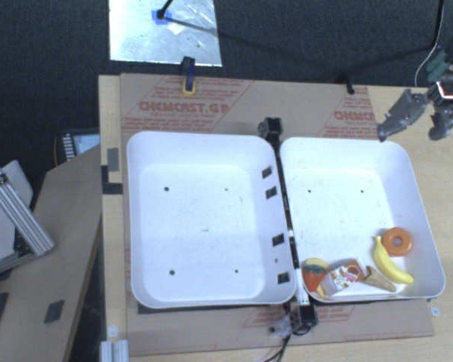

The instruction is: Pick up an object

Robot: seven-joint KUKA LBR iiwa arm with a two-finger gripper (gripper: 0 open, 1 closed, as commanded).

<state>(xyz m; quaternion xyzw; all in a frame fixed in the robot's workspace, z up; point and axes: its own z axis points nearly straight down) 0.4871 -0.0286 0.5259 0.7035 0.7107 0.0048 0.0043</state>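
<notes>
The left bin (196,217) has only its bare white floor. The right bin (347,202) holds everything in its near right corner: a banana (389,264), an orange ring (397,240) touching the banana's upper end, a small packet (346,274), a cone (379,280) and a round orange-and-red toy (314,271) against the divider. The banana's long axis runs from upper left to lower right, along the right wall. The rest of that bin's floor is open. My gripper (415,119) hangs above the bin's far right corner, fingers spread with nothing between them.
</notes>
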